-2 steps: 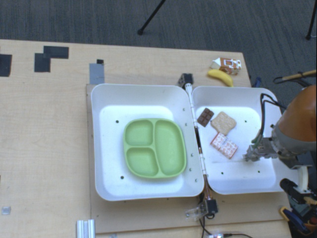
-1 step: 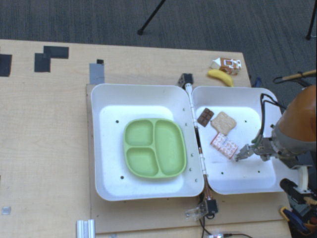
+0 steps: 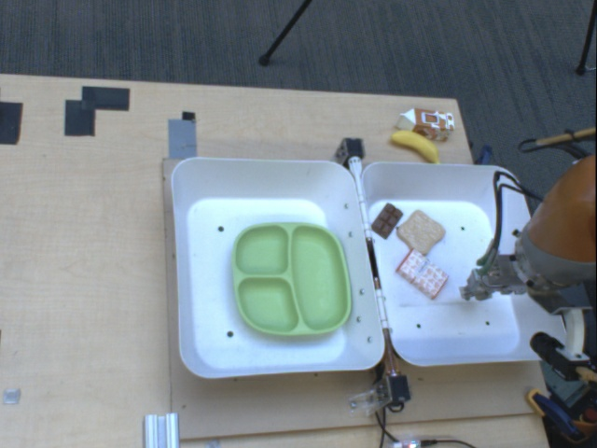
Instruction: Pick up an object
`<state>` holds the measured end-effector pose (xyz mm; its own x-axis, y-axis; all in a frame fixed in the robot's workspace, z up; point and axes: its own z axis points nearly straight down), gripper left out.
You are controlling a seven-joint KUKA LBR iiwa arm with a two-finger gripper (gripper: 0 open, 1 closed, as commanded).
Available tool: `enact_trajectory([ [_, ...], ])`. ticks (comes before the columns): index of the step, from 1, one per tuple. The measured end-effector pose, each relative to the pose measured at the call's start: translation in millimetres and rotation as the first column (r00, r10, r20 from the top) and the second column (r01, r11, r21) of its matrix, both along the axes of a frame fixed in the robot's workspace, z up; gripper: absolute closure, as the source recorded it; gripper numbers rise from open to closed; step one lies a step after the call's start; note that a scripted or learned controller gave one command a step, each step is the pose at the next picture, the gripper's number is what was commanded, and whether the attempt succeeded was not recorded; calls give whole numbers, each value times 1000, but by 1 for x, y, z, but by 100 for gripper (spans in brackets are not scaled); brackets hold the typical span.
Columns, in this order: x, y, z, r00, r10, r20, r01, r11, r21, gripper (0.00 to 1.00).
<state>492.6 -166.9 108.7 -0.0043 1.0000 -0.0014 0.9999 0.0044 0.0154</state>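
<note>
The gripper point(image 3: 476, 286) hangs low over the right bin point(image 3: 466, 339), just right of a red-and-white patterned packet point(image 3: 423, 273); whether its fingers are released or clenched I cannot tell. This looks like the approach step: next it needs to centre over a target and close. Beyond lie a tan, toast-shaped slab point(image 3: 422, 231) and a small brown waffle-textured square point(image 3: 387, 218). The left bin point(image 3: 205, 278) holds a smooth green three-compartment plate point(image 3: 291, 279).

Bright, even overhead light; white bins point(image 3: 280, 180) glare slightly; soft focus throughout.
</note>
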Motion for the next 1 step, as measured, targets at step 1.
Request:
enact_trajectory([
  [1, 0, 0, 0, 1000, 0, 0, 0, 1000, 0, 0],
])
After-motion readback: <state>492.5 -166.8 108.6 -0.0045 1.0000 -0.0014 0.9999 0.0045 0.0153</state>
